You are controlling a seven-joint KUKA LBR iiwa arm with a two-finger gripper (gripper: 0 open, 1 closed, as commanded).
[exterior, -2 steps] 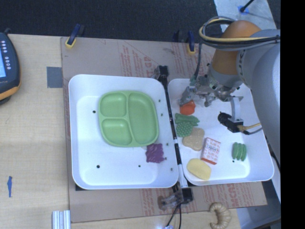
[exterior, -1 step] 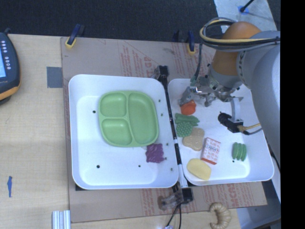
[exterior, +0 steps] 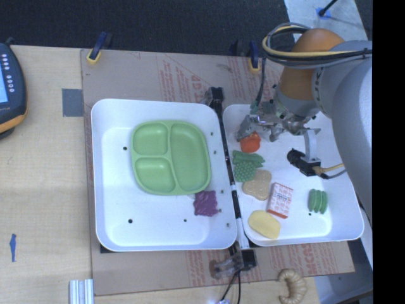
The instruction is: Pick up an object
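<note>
Right bin (exterior: pixel 342 230) holds six items (one orange (exterior: pixel 250 144)); end effector (exterior: pixel 253 132) grip unclear.

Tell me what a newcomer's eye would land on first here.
First, the green divided plate in the left bin, with a purple toy just off its lower right corner. Next, the grey arm with its orange band coming in from the right, its claw low over an orange-red toy at the back of the right bin, which also holds a scatter of small toy foods.
</note>
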